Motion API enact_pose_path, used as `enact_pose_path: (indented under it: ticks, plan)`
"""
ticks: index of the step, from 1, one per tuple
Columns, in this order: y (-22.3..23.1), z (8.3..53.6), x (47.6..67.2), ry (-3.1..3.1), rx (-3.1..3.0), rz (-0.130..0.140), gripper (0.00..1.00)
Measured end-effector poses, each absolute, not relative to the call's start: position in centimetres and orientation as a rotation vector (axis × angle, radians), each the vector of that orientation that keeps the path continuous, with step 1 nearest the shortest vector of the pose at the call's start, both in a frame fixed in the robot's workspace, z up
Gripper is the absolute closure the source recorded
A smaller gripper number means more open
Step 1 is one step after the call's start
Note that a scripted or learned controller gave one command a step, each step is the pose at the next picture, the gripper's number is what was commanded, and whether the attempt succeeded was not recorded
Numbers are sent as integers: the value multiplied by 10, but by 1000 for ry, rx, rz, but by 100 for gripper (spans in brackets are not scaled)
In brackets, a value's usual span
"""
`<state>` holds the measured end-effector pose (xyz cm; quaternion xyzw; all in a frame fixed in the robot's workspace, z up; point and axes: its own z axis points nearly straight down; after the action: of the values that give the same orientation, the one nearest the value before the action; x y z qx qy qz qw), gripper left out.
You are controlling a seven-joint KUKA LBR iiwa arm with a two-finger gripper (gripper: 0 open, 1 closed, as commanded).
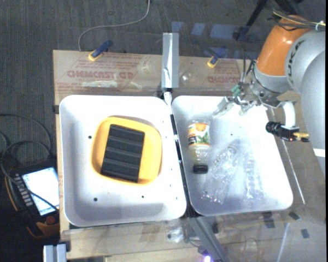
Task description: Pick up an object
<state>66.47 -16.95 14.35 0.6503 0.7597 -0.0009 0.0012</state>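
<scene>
My hand (241, 98) hangs over the far corner of the right bin (284, 198), above the worktop; whether it is open or holding anything, I cannot tell. Just nearside and to the side of it lies a small bottle (199, 141) with an orange label and dark cap, and beside that a crumpled clear plastic bottle (229, 171). The small bottle looks light, stiff and smooth, likely to roll, so I would grip across its labelled middle. The clear one would crush and slip. A black-and-yellow block (126, 150) sits well apart in the left bin (76, 201).
</scene>
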Motion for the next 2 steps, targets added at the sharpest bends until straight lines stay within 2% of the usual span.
enact_pose_path:
  ticks: [1,2]
  plan:
    - [-126,90,668,2572,1793,-4,0]
    - [-112,178,669,2579,1790,1,0]
